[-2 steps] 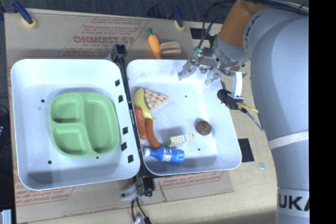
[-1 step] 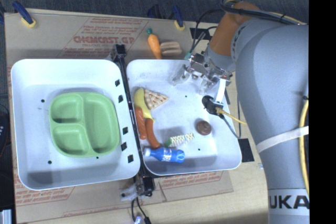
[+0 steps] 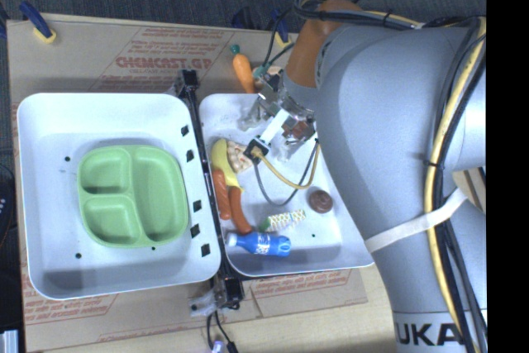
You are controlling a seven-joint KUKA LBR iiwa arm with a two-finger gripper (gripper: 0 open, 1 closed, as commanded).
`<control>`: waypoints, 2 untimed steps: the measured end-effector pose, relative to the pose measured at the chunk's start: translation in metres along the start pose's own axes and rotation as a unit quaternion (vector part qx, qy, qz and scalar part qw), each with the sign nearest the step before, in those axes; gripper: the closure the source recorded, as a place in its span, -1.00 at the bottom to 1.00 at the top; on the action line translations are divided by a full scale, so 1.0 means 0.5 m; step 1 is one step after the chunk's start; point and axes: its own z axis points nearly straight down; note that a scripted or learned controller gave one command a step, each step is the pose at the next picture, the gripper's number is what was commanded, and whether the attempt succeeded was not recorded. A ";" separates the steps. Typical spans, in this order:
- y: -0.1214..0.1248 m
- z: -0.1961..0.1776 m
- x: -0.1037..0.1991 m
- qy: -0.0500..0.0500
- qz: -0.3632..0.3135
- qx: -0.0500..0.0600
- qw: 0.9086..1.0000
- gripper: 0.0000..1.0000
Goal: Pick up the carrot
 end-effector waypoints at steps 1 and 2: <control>-0.104 -0.305 0.039 0.001 0.032 -0.002 0.999 -1.00; -0.105 -0.506 0.049 0.001 -0.017 -0.003 1.000 -1.00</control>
